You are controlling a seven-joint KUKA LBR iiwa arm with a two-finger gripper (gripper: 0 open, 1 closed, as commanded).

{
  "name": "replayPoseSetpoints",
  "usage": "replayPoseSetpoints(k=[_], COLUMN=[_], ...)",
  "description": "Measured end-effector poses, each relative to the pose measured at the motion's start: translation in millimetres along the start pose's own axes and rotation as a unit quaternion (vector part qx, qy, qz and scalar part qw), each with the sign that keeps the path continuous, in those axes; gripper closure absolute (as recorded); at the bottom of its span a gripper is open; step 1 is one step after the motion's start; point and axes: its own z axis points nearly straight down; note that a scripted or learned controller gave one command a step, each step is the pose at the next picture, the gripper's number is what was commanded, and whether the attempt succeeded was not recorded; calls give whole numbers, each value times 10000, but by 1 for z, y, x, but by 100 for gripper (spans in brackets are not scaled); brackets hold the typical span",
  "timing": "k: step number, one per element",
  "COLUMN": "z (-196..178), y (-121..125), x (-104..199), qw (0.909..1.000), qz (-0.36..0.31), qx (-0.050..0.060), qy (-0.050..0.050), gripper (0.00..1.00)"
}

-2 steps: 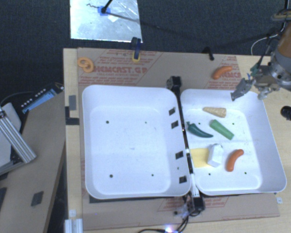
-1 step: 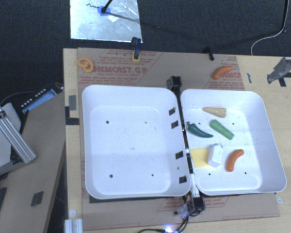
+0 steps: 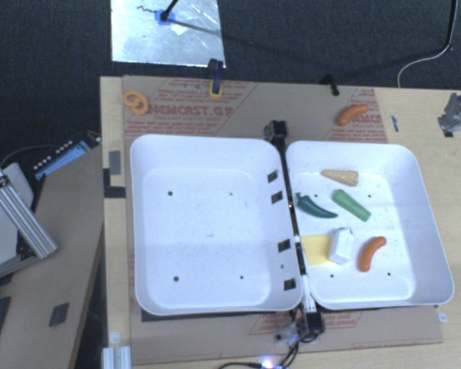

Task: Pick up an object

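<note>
A dark blue-grey carpeted floor (image 3: 46, 44) fills the top and left of the view. On it lies a shiny silver sheet (image 3: 167, 21), catching light in pale streaks, with a small blue piece of tape near its middle. A thin black cable (image 3: 292, 56) and a white cable (image 3: 434, 52) trail over the carpet. The surface (image 3: 111, 106) is pale wood, covered with brown printed cardboard (image 3: 192, 102). At lower left stands a second pale wooden table (image 3: 54, 283), bearing an angled aluminium rail (image 3: 15, 214) and a small black keypad device (image 3: 61, 156).
</note>
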Motion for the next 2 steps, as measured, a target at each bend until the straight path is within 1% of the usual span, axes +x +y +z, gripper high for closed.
replayPoseSetpoints(k=[1,2], z=[-17,-167], y=[63,61], x=[1,0], qw=[10000,10000], qz=[-2,0], qx=[0,-60], qy=[2,-17], gripper=[100,100])
